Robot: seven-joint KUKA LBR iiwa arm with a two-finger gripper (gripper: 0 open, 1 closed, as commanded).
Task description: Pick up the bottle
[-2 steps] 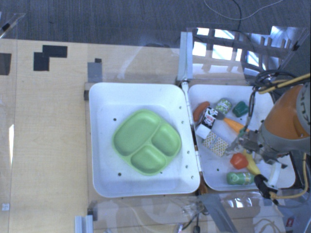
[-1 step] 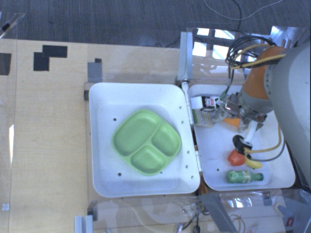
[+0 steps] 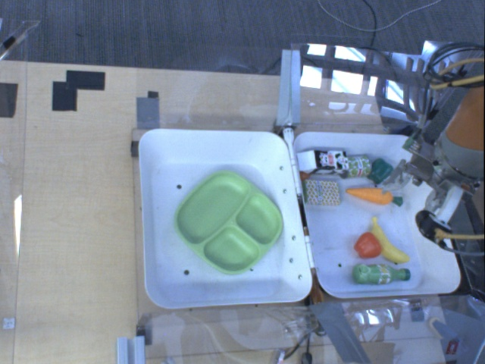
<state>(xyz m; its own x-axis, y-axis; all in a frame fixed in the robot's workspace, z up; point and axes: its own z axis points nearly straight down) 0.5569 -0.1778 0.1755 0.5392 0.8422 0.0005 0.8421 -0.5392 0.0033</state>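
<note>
A green bottle (image 3: 379, 274) with a label lies on its side near the front edge of the right bin (image 3: 333, 237). A second bottle-like item (image 3: 342, 163), white with a cow print and a green end, lies along the bin's back wall. My gripper (image 3: 402, 173) hangs over the back right part of this bin, next to a teal object (image 3: 381, 171) and above the carrot's tip. It is well behind the green bottle and touches neither bottle.
Also in the right bin are an orange carrot (image 3: 371, 196), a speckled box (image 3: 323, 192), a red tomato (image 3: 367, 245) and a yellow banana (image 3: 389, 243). The left bin (image 3: 163, 279) holds a green divided plate (image 3: 229, 221). The arm (image 3: 458, 154) enters from the right.
</note>
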